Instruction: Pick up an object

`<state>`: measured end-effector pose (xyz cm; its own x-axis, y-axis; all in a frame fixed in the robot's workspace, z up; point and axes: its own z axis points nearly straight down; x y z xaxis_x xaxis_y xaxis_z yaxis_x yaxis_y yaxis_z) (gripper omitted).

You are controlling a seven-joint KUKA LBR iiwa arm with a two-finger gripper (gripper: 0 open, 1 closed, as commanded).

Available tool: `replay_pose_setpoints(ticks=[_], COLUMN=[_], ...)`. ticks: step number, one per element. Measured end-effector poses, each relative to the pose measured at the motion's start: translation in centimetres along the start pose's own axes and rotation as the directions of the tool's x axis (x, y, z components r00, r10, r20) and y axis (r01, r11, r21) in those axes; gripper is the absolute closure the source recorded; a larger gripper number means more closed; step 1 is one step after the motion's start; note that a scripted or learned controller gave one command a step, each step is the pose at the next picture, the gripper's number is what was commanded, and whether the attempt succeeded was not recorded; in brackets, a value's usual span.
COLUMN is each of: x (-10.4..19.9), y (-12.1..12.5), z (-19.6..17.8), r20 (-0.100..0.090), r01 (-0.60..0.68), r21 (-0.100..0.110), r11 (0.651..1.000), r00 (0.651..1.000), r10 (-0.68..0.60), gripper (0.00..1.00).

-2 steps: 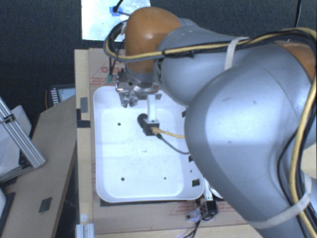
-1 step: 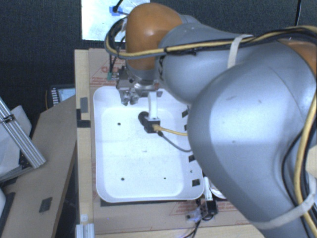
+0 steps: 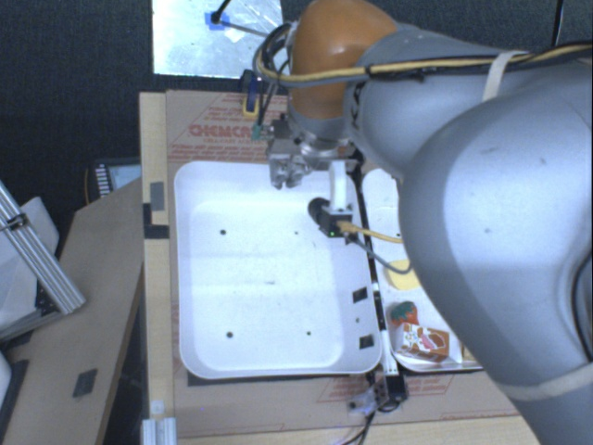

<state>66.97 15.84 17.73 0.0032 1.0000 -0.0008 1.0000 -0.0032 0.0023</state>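
Up at the far edge of the left bin [image 3: 232, 341], the gripper [image 3: 289, 172] hangs below the arm's [image 3: 482, 202] orange band [image 3: 334, 54]; whether its fingers are apart or closed cannot be told from this slant. Objects lie in the right bin [image 3: 382, 197], mostly hidden by the arm: a yellow piece [image 3: 400, 269] and, nearer, what may be an orange-and-white packet [image 3: 422, 339].

Two white bins [image 3: 199, 248] on tan cardboard [image 3: 213, 123] printed red; grey arm [image 3: 482, 202] with orange band [image 3: 329, 35].
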Motion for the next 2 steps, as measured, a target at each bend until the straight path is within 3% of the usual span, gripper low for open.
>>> replay_pose_setpoints(ticks=[1,2], x=[3.6,7.8], y=[0.0,-4.4], z=[-9.0,6.2], r20=[-0.005,0.001], r01=[0.010,0.011], r21=[-0.009,0.016], r11=[1.000,1.000], r00=[1.000,1.000], r10=[-0.010,-0.011], gripper=[1.00,1.00])
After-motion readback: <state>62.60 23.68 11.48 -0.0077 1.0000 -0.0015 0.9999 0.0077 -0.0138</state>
